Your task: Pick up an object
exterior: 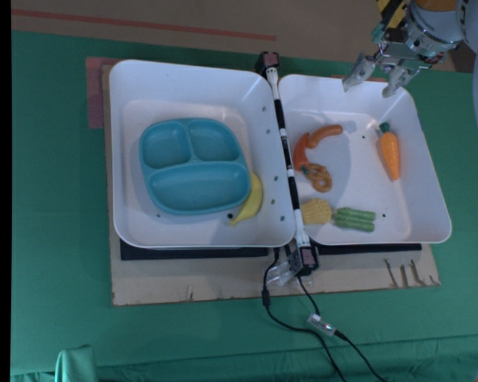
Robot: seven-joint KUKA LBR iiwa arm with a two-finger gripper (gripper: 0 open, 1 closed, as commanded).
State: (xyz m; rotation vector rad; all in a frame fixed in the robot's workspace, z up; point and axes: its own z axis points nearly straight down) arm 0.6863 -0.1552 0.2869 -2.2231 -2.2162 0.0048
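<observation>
Grey metal fingers of the two-finger gripper [377,76] stand spread apart at the upper right of the frame, with nothing between them, poised over the far rim of the right-hand shallow white plastic bin [430,205]. The wrist behind them, with its orange band, leads off the top right corner.

Nearest the gripper, just below it in the picture, lies the orange plastic carrot with a green top [389,153], near the bin's right wall. Further toward the centre is the curved orange-red toy sausage [316,139], and just below that a brown pretzel-shaped piece [317,177]. At the lower part of the same bin sit a yellow toy corn cob [316,211] and, just beside it, a green bundle resembling beans or asparagus [355,219].

Across the black-and-white divider bar [284,146], the left-hand white bin [127,86] holds a teal three-compartment plate [194,165], with a yellow toy banana [250,200] touching its lower right edge.

As for progress, nothing has been picked yet: every object rests on a bin floor, and the gripper is above and apart from all of them. What is left, by my reading, is nearly the whole task: choose an object, the carrot being the closest candidate, descend over it, close, and lift it clear.
</observation>
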